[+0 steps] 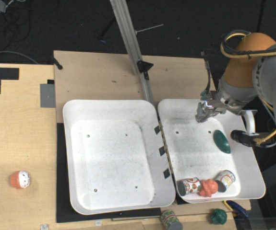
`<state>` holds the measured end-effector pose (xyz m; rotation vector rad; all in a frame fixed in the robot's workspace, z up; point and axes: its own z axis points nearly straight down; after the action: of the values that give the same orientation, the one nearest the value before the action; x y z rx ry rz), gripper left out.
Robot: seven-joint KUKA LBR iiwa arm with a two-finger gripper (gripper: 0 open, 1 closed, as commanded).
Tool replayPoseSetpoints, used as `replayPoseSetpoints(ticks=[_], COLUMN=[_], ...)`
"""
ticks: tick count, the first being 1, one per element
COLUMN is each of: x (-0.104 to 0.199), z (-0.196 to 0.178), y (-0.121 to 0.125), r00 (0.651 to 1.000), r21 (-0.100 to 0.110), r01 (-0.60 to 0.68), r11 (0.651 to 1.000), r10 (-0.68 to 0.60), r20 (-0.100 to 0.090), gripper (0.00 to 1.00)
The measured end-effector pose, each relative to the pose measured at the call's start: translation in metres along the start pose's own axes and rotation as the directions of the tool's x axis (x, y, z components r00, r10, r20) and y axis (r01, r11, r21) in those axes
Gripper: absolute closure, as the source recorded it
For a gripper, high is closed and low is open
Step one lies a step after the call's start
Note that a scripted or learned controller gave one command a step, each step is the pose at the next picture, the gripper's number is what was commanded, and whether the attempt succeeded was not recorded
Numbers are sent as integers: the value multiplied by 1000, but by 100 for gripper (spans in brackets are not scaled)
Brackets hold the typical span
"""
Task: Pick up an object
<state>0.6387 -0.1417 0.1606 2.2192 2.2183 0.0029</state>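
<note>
My gripper (204, 112) hangs over the far part of the right bin (190, 143), its metal fingers pointing down with nothing visible between them. A dark green oval object (222, 141) lies in the right bin, to the right of and nearer than the gripper. Along that bin's near edge lie a small can with a red and white label (189, 186), an orange-red lumpy toy (208, 188) and a second small can (225, 180), packed side by side.
The left bin (110, 155) sits beside the right one. An aluminium rail (130, 42) slants up from between the bins. Outside the bins lie an orange and white ball (20, 179) at far left, a can (169, 219) and a green toy (218, 216) at the bench front.
</note>
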Motion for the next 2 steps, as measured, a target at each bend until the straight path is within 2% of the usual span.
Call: replayPoseSetpoints(ticks=[1,2], x=[-3,-4], z=[-63,-82], y=[-3,-3], r00=[1000,1000], r21=[-1,3], r01=[0,0], r11=[1000,1000], r10=[0,0], r20=[0,-1], gripper=[100,100])
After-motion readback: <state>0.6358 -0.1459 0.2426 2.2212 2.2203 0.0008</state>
